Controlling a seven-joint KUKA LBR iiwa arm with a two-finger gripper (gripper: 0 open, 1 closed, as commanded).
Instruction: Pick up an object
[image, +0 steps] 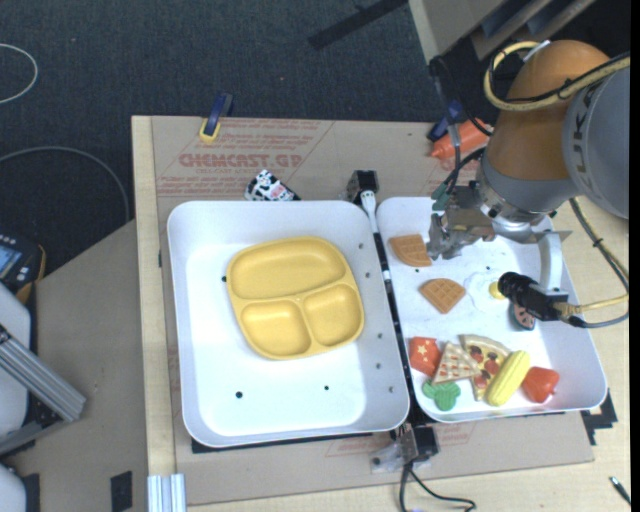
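Just to the left of my pincer (441, 243), almost touching it, lies a flat brown biscuit-like toy (409, 250) near the far wall of the right bin (590, 345). Whether I am apart or together I cannot tell from here; nothing visibly sits in my grip. I judge this piece light, stiff and thin, probably smooth plastic, so it could skid or tip if I press one edge. I would straddle its narrow width and close across the two flat edges. A second brown wafer (442, 294) lies just below me, and beyond it cluster a pizza slice (474, 357) and corn cob (508, 376).
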